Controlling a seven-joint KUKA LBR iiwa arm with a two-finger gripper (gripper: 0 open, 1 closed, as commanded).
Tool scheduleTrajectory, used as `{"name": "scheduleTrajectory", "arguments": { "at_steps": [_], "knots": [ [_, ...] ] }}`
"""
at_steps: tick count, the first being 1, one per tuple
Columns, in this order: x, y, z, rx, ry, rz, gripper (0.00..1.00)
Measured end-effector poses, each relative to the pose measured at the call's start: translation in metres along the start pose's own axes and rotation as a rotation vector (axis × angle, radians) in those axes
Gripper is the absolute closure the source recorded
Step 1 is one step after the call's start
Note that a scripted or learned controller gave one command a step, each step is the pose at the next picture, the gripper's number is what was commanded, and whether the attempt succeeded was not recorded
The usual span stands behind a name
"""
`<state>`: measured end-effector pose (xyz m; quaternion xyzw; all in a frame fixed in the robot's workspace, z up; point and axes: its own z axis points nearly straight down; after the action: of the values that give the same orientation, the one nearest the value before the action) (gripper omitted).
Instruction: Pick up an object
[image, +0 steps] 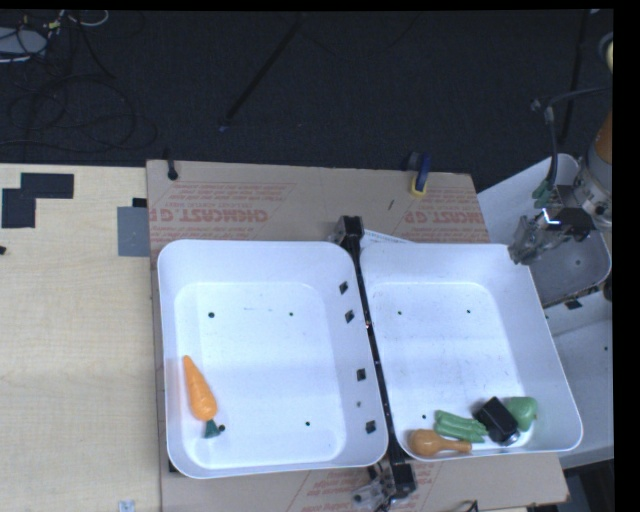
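The candidate objects lie at the near ends of the two bins. In the right bin (560, 380), a tight cluster sits against the near wall: a tan pear-shaped piece (436, 443), a green pod (460, 427), a black block (497, 420) lying partly over a green round piece (521, 409). In the left bin (250, 265), a carrot (199, 390) lies alone near the left wall, well apart from everything else. The carrot is judged the easier target: approach from above, set the fingers across its narrow width, and keep clear of the wall. A descent into the cluster risks pinching two pieces or pushing them into the corner. The gripper (540, 228) stands outside the right bin, beyond its far right corner; its opening cannot be determined. The bins rest on a cardboard sheet (300, 200) over a pale wooden bench (70, 330). Beyond lies dark floor with cables (60, 60).
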<state>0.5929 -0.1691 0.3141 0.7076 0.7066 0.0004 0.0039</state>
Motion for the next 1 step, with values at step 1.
{"name": "scheduleTrajectory", "arguments": {
  "at_steps": [1],
  "knots": [
    [-0.0484, -0.0737, -0.0821, 0.001, 0.001, 0.004, 1.00]
  ]
}}
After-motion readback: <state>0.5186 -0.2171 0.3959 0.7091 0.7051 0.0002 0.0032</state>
